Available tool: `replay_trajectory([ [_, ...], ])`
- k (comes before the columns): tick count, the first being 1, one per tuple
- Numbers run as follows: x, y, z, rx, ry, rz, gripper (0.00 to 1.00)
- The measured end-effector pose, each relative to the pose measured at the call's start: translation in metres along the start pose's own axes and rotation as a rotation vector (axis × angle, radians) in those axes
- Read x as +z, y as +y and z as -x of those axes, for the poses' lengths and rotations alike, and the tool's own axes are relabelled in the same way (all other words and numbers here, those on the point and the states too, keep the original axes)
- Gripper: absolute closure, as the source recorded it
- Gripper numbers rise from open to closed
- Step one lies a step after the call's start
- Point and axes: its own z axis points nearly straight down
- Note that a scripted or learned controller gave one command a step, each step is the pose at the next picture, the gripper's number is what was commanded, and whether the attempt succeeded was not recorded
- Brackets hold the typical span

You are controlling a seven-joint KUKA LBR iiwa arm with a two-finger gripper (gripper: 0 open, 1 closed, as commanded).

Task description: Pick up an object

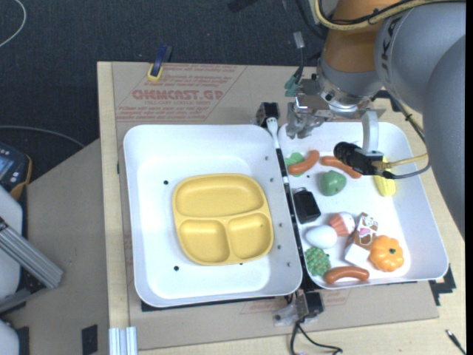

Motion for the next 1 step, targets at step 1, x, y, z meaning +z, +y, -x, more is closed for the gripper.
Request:
replay_trajectory([
  [1,-0.0062,0.0140,-0.0471,0.002,0.000,-0.001,1.00],
])
